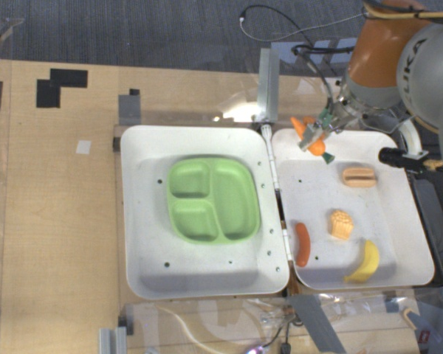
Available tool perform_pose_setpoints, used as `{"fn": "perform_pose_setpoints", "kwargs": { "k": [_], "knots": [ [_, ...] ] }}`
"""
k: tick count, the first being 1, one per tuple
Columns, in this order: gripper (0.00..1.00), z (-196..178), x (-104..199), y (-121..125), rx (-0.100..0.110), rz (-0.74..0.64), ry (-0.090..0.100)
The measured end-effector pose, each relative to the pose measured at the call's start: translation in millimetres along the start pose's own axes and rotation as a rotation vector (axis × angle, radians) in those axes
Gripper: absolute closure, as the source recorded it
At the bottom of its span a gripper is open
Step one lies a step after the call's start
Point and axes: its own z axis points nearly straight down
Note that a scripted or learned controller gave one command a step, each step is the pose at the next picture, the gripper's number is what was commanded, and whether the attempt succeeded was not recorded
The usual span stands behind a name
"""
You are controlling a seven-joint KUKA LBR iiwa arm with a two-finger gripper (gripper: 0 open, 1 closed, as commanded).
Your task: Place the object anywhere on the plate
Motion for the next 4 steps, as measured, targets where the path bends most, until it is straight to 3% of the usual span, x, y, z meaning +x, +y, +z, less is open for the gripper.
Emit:
{"fn": "perform_pose_setpoints", "kwargs": {
  "k": [1,2,3,4],
  "knots": [
    [0.00,-0.1,0.0,0.0,0.000,0.000,0.000],
    [0.00,0.6,77.7,-65.4,0.002,0.178,0.002],
    [1.00,-9.7,76.7,-63.8,-0.001,0.177,0.001],
    [1.00,1.7,165.1,-50.6,0.005,0.081,0.003]
  ]
}}
